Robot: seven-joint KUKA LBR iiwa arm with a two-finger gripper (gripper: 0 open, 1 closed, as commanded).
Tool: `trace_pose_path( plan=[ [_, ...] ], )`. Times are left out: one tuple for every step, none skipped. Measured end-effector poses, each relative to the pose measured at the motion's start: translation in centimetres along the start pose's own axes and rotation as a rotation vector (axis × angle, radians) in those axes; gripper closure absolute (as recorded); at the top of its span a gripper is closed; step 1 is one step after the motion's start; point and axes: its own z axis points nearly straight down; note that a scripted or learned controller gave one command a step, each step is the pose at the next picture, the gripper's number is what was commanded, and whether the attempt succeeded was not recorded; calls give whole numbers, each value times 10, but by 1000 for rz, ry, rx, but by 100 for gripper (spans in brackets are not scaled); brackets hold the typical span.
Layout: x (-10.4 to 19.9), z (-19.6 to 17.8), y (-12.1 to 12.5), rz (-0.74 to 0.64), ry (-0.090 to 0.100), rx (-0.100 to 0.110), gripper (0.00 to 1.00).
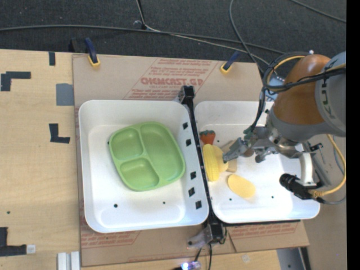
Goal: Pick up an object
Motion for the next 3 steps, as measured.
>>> trace_pose_path(
  plan=[
    [0,-6,3,-3,-1,-11,0],
    [-5,43,5,-2,-1,-7,0],
    [-10,90,9,3,-11,-27,0]
  ],
)
